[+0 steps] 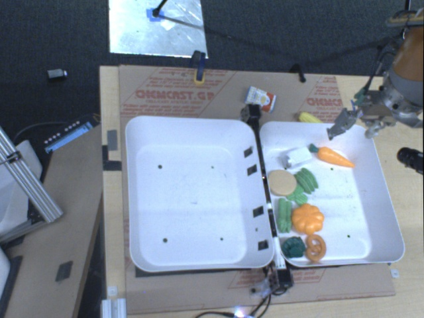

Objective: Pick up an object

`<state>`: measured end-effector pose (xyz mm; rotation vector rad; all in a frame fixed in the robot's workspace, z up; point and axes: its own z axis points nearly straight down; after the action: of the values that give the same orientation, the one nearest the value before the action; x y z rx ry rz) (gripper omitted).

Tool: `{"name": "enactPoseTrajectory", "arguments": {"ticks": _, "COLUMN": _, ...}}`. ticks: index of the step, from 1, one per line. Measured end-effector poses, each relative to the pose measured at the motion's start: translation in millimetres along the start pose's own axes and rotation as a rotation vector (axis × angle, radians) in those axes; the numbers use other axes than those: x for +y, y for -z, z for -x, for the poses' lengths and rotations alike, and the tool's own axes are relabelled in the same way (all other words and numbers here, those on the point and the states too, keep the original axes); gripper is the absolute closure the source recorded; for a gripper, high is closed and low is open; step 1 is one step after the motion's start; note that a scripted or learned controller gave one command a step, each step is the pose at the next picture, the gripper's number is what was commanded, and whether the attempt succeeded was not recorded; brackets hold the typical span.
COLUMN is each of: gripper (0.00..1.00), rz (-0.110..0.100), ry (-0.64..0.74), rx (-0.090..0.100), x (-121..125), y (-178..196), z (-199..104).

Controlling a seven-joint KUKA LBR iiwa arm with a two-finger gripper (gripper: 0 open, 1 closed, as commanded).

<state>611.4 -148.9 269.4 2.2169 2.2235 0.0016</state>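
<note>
We see the gripper (pixel 354 126) spread open and holding nothing, above the right bin (pixel 381 197). The toy carrot (pixel 333 156) lies just below and left of it.

Two shallow white plastic bins sit on a tan cardboard sheet (pixel 172 88) printed with faded red lettering: the left white bin (pixel 192 191) shows only small dark dots, while the right white bin (pixel 377 177) carries an orange plastic carrot (pixel 333 156) with a green top, a pale white block (pixel 297 158), a beige round disc (pixel 282 182), bright green pea pods (pixel 306 179), an orange pumpkin (pixel 307 218), a dark green leafy lump (pixel 293 246) and a brown pretzel (pixel 315 246). A yellow oblong piece (pixel 309 118) lies on the cardboard, and the metal end effector (pixel 353 126) is grey. The floor is dark carpet (pixel 53 25) bearing a shiny silver sheet (pixel 158 18).
</note>
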Motion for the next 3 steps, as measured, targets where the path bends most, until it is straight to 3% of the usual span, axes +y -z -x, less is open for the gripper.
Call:
{"name": "enactPoseTrajectory", "arguments": {"ticks": 1, "gripper": 0.0, "rz": -0.002, "ry": 0.006, "rx": 0.0, "x": 57, "y": -191, "z": -65}}
{"name": "enactPoseTrajectory", "arguments": {"ticks": 2, "gripper": 1.0, "rz": 0.005, "ry": 0.003, "rx": 0.0, "x": 59, "y": -173, "z": -62}}
{"name": "enactPoseTrajectory", "arguments": {"ticks": 3, "gripper": 1.0, "rz": 0.021, "ry": 0.005, "rx": 0.0, "x": 58, "y": 66, "z": -109}}
